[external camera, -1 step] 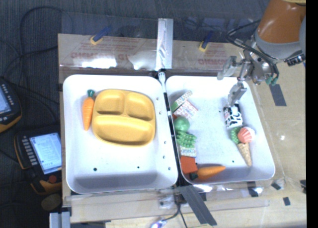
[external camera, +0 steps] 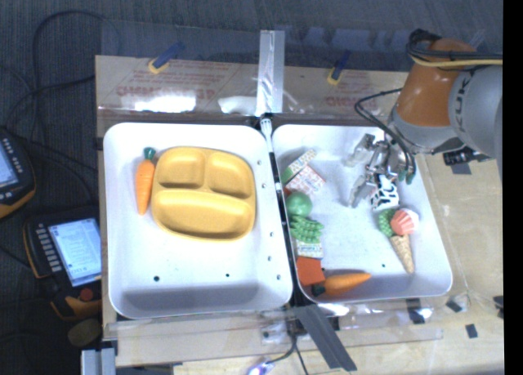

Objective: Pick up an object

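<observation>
My gripper [external camera: 357,176] hangs over the upper right part of the right bin [external camera: 351,238]. Its fingers [external camera: 358,194] stand open, with bare bin floor between them. Just right of it lies a small black-and-white patterned item [external camera: 386,194]. Below that is a toy ice cream cone [external camera: 400,238] with a pink and green top. A red-and-white packet [external camera: 304,174] lies to the gripper's left. Green toy vegetables [external camera: 302,218] sit along the bin's left wall. An orange-red block [external camera: 309,269] and an orange carrot [external camera: 346,282] rest at the front.
The left bin [external camera: 188,275] bears a yellow divided tray [external camera: 204,192] and a small carrot [external camera: 145,184] by its left wall. A metal divider [external camera: 271,79] stands behind the bins. Devices and cables lie off the bench at the left.
</observation>
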Controlling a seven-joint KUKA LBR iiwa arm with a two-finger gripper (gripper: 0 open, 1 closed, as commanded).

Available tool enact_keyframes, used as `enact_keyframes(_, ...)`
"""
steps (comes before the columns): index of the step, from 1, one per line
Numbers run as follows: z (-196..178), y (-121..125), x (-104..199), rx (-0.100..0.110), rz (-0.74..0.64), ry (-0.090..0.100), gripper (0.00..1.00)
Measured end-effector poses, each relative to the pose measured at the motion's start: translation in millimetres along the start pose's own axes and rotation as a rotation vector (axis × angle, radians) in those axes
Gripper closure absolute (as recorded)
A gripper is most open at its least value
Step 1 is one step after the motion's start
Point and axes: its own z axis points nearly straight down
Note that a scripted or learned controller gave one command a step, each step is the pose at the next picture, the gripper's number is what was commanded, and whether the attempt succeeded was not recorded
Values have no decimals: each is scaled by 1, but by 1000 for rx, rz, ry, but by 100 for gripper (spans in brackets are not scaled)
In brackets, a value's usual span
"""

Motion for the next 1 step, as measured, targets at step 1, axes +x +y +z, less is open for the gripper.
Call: enact_keyframes(1, 7, -36, -18, 2, -146, -6, 0)
